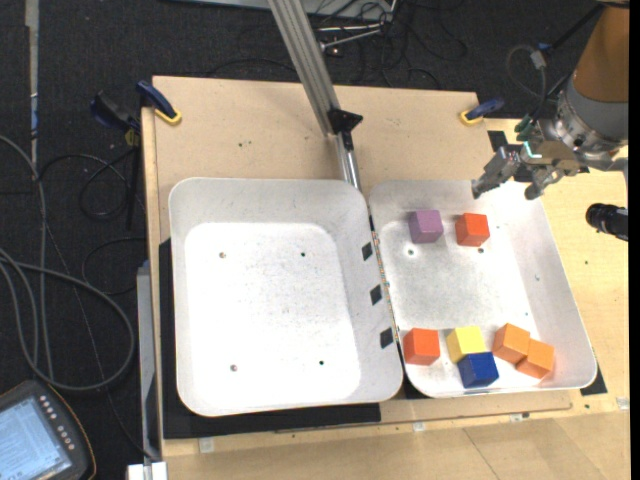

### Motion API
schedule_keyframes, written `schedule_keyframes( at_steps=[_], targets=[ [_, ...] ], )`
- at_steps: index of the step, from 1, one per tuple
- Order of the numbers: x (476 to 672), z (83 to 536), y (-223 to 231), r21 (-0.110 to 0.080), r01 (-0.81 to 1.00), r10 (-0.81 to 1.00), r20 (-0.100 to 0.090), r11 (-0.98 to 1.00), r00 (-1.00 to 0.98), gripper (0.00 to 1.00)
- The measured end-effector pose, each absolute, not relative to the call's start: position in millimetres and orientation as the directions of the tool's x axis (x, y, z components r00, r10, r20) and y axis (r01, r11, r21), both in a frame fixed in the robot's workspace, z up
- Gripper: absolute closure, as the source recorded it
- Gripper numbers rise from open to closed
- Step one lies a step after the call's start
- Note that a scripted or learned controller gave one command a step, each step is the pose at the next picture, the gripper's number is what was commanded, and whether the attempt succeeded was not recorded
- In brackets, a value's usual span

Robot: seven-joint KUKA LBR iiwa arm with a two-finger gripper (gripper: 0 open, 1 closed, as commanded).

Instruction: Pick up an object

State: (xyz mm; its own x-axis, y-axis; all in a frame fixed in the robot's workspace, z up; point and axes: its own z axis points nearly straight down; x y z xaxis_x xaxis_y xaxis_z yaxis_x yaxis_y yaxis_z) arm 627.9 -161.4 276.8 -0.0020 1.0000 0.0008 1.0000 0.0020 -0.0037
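My gripper (512,176) hangs over the far edge of the right bin (560,278), fingers spread I think, pinching nothing. Nearest me sit the orange block (472,229) and purple block (426,225). At the near edge huddle another orange block (421,345), a yellow block (465,342), a blue block (478,369) and two orange ones (525,350).

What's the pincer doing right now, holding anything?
Pincer: above the far right corner of the right bin, nothing seen between its fingers; open or closed cannot be told.
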Motion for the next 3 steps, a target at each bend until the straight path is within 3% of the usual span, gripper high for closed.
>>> schedule_keyframes(
  at_steps=[1, 3],
  targets=[
    [628.6, 279, -161, 0.0, 1.0, 1.0, -0.001, 0.003, -0.003, 0.0],
    [633.1, 186, -151, -0.004, 1.0, 1.0, 0.0, 0.001, -0.001, 0.0]
  ],
)
